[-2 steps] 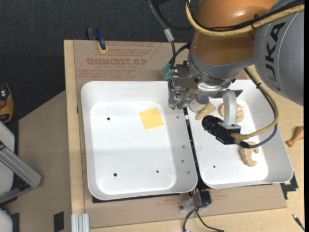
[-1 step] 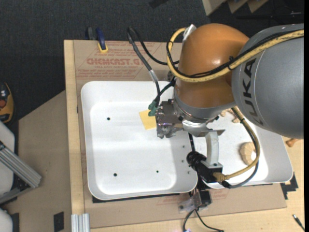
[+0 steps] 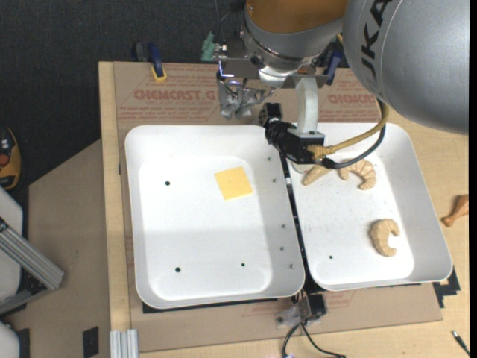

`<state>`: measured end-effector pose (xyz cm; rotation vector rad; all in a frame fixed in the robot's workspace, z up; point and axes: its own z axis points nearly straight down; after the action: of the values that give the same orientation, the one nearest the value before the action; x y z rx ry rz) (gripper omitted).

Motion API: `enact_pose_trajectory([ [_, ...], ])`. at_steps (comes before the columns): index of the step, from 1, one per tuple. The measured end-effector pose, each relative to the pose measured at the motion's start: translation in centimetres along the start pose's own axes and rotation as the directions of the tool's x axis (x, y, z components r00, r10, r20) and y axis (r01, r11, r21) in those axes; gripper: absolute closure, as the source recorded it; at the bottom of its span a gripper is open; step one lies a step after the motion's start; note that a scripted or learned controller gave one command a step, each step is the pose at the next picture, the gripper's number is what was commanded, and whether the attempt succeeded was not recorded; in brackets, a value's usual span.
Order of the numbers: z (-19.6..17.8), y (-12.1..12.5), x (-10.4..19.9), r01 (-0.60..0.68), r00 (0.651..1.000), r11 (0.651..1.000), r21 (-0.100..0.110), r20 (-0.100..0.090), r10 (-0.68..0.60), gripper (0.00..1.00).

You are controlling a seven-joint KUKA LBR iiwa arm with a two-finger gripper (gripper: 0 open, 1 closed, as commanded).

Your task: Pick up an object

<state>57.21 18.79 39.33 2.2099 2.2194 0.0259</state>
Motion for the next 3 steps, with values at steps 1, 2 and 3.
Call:
enact_pose_trajectory([
  [1, 5.9, -5.6, 2.9, 0.0, 1.0, 1.0, 0.028, 0.006, 0.0, 1.0],
  [2, -10.3, -1.1, 3.8, -0.002, 1.0, 1.0, -0.003, -0.003, 0.002, 1.0],
  [3, -10.3, -1.3, 3.8, 0.0, 1.0, 1.0, 0.014, 0.004, 0.0, 1.0],
])
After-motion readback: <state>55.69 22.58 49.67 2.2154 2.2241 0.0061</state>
